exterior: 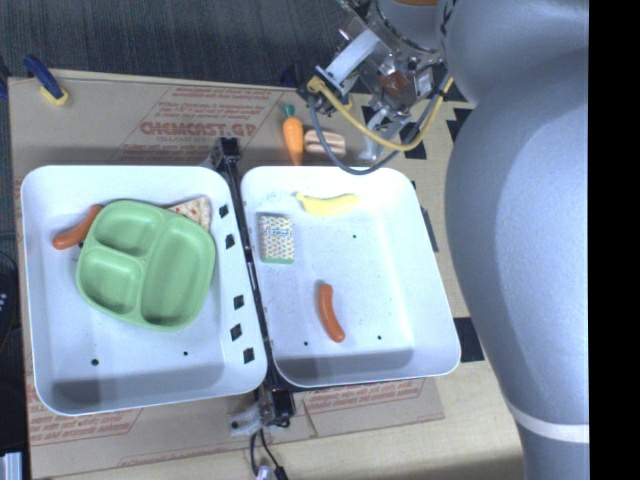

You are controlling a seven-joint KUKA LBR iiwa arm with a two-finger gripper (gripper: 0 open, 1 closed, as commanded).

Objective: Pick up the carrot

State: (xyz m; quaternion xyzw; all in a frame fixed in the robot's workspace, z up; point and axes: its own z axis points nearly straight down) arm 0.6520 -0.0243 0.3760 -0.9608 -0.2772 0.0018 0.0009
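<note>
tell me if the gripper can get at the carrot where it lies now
Probably yes: the carrot lies outside the bins on the cardboard behind the right bin, nothing covering it, and the gripper hangs close beside it.

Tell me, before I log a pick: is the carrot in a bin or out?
Out. The carrot lies on the cardboard beyond the right bin.

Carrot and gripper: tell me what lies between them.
In the camera view, a tan piece lies beside the carrot, toward the gripper.
</note>
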